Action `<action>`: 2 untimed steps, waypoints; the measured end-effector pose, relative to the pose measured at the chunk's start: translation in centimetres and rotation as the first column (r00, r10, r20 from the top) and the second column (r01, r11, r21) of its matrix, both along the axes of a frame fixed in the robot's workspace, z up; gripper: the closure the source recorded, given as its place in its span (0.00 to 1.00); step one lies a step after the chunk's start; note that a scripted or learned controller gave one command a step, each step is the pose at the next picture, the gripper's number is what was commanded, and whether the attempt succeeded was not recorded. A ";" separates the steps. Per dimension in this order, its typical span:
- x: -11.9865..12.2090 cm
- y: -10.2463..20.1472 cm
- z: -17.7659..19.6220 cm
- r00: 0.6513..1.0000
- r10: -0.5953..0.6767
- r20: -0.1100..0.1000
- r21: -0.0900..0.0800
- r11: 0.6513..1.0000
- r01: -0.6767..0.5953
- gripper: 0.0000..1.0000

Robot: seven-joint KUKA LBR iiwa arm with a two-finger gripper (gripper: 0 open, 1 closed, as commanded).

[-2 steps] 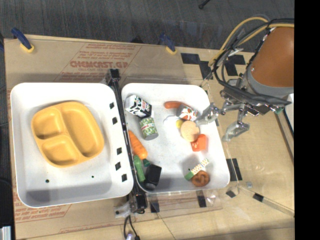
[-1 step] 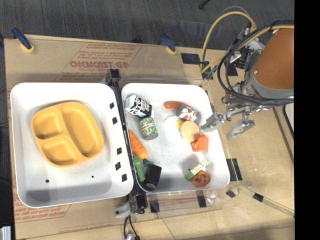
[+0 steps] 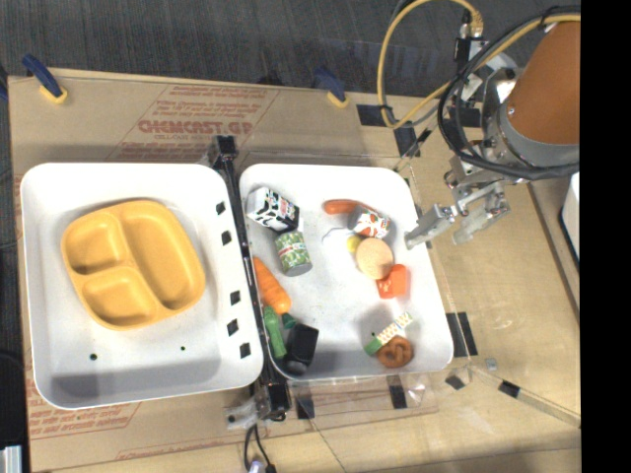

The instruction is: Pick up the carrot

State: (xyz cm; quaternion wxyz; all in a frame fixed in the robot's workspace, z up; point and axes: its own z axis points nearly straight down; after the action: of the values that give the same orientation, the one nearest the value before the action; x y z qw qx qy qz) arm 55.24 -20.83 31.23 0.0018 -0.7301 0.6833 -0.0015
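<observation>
The carrot point(image 3: 270, 282) is orange with a green top point(image 3: 273, 329). It lies along the left wall of the right bin point(image 3: 426, 264), tip toward the back. My gripper point(image 3: 456, 222) hangs over the bench just outside that bin's right wall, far to the right of the carrot. Its fingers point(image 3: 426, 233) stand open with nothing between them.
The right bin also holds a black-and-white carton point(image 3: 271, 208), a green can point(image 3: 293, 252), a sausage point(image 3: 342, 206), a red-and-white pack point(image 3: 371, 226), a beige disc point(image 3: 374, 256), a red piece point(image 3: 394, 282), a brown pretzel point(image 3: 394, 351) and a black block point(image 3: 301, 346) touching the carrot's green top. A yellow divided plate point(image 3: 133, 262) lies in the left bin point(image 3: 39, 363).
</observation>
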 end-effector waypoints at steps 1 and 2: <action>2.0 0.5 -13.9 0.967 0.256 -0.012 0.009 0.967 -0.256 0.00; 1.9 7.6 -14.5 0.996 0.092 -0.007 0.005 0.996 -0.092 0.00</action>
State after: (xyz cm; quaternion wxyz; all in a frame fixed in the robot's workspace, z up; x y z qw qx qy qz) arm 57.16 -13.19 16.69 0.0010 -0.7607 0.6491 0.0027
